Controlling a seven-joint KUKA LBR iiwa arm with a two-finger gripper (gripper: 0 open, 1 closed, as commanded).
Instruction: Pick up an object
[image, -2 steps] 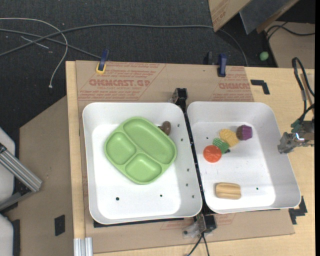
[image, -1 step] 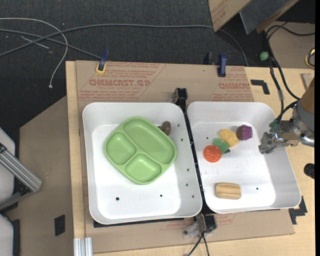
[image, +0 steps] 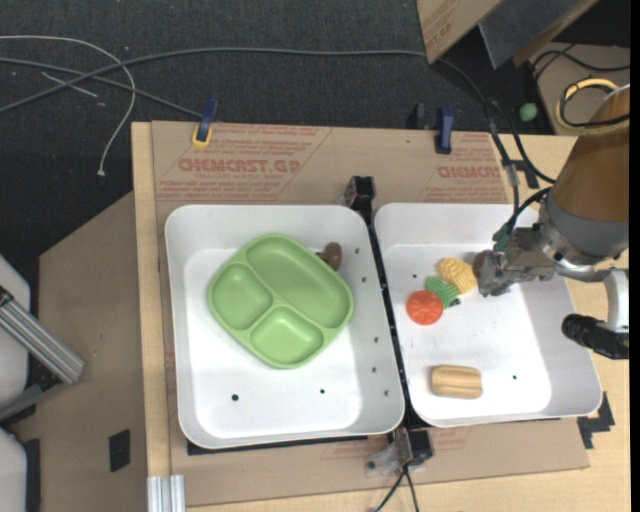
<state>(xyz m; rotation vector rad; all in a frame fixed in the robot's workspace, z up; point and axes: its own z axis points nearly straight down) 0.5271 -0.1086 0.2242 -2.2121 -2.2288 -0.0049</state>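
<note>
The arm (image: 596, 190) reaches in over the right bin (image: 566, 398) and puts its gripper (image: 493, 274) low at the bin's upper middle, just beside a yellow toy (image: 456, 271) that looks like a cob of corn. You are looking at the approach step of the pick: nothing is lifted, and every object lies on a bin floor.

From this slanted overhead angle you cannot tell whether the gripper is spread or closed; its dark tip blurs into the wrist hardware behind it.

The yellow toy is the nearest candidate. It lies against a green leafy piece (image: 442, 288), and a red tomato-like toy (image: 424, 308) sits just below and to the left of that, so the three form a tight cluster. A tan bread roll (image: 456, 381) lies well apart from them, near the bin's front edge.

In the left bin (image: 200, 402) a green divided plate (image: 281, 300) rests at a tilt, with a small brown object (image: 331, 256) at its upper right rim, close to the wall between the bins. Both bins sit on the cardboard-covered desk (image: 160, 180).

You would judge the next move to call for a short shift left to centre over the yellow toy, then a straight descent and a close. The crowding is the likely trouble: a grasp set slightly off could nudge the green piece or tomato instead of trapping one object.
</note>
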